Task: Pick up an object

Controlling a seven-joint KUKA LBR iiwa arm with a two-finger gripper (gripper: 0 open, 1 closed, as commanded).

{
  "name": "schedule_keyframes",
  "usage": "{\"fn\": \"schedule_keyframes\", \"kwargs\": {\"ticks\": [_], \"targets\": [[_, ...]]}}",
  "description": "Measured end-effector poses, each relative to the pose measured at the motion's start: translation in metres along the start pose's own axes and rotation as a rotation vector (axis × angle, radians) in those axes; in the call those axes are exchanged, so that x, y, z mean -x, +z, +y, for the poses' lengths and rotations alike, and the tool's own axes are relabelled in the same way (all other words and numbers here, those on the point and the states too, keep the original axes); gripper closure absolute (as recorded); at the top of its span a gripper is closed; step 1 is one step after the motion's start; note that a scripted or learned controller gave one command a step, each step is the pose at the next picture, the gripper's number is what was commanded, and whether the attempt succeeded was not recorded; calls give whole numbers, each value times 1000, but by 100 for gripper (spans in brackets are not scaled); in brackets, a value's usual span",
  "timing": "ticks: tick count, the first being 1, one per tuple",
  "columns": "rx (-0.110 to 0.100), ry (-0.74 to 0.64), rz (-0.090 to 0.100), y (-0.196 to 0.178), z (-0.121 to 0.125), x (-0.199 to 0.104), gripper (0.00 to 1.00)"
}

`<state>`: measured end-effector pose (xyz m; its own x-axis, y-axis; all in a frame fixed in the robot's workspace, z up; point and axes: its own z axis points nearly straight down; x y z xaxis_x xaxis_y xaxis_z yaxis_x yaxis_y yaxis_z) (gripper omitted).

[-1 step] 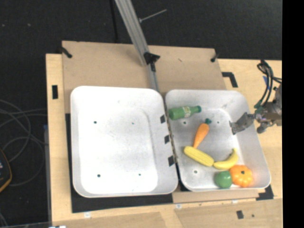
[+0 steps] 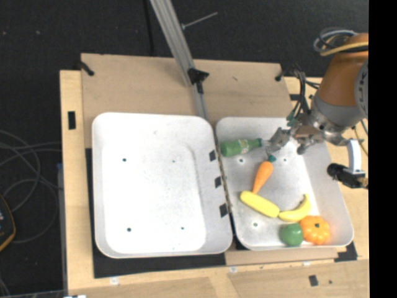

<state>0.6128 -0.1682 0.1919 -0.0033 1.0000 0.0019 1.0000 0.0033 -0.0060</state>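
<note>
Front edge of right bin [image 2: 342, 211]: toy pumpkin [image 2: 316, 229], green ball [image 2: 290, 234]. Left bin [image 2: 99, 166] holds nothing to pick. Largest to smallest in the right bin: yellow corn [image 2: 259, 204], banana [image 2: 295, 209], carrot [image 2: 262, 176] mid-bin, green bottle [image 2: 239, 146] at back-left corner. Gripper [image 2: 286, 139] sits over the back edge, fingers spread wide, nothing between them. Carrot is nearest; straddle it across its width, not lengthwise.

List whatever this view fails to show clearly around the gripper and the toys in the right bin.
1. Gripper: too small and blurred in the camera view to tell its state.
2. Banana: one end hidden under the yellow corn.
3. Green apple: partly hidden by the orange pumpkin.
4. Arm: cut off by the right edge.
</note>
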Motion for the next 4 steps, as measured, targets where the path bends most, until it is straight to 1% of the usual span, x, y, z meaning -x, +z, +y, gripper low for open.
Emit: {"fn": "schedule_keyframes", "kwargs": {"ticks": [1,2,3,4], "targets": [[1,1,-1,95,-29,-54,0],[8,5,-2,81,-28,-51,100],[9,5,-1,71,-28,-51,100],[13,2,-2,-78,-43,-87,100]]}}
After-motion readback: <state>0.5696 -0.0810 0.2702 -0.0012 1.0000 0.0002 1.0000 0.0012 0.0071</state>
